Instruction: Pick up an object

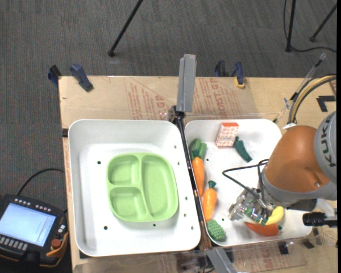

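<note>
I see the gripper low in the right bin, beside a yellow banana and red piece; can't tell its state. Two carrots lie along the bin's left wall. Green tray in left bin.

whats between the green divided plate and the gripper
In the camera view, between the green plate and the gripper run the bins' adjoining rims, then two toy carrots and a green knobbly toy along the right bin's left side.
</note>
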`<state>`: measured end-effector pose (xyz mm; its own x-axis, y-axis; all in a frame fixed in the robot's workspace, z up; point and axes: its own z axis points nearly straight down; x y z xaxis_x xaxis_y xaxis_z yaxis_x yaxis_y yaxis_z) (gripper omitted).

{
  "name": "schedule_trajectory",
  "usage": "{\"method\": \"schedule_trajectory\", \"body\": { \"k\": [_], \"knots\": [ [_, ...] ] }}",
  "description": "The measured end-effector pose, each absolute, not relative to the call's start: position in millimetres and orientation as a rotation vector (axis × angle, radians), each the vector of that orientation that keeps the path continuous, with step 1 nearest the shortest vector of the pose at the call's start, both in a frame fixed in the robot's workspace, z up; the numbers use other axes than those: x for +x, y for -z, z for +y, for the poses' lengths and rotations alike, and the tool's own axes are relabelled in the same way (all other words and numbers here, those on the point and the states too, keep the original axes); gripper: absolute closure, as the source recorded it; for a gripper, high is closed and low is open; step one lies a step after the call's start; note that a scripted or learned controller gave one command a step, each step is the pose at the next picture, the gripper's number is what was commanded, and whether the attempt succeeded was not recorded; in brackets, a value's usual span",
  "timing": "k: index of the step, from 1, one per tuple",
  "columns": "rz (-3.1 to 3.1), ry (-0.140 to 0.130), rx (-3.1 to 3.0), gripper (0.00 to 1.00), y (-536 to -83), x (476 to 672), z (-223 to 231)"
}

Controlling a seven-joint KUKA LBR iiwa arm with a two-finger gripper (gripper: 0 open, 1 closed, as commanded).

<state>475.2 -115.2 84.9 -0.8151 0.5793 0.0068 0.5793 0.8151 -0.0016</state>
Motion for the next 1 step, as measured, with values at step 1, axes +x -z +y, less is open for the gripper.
{"method": "schedule_trajectory", "body": {
  "k": [1],
  "knots": [
    [-2.912,0.0,-1.158,1.0,-84.6,474.9,-90.3]
  ]
}}
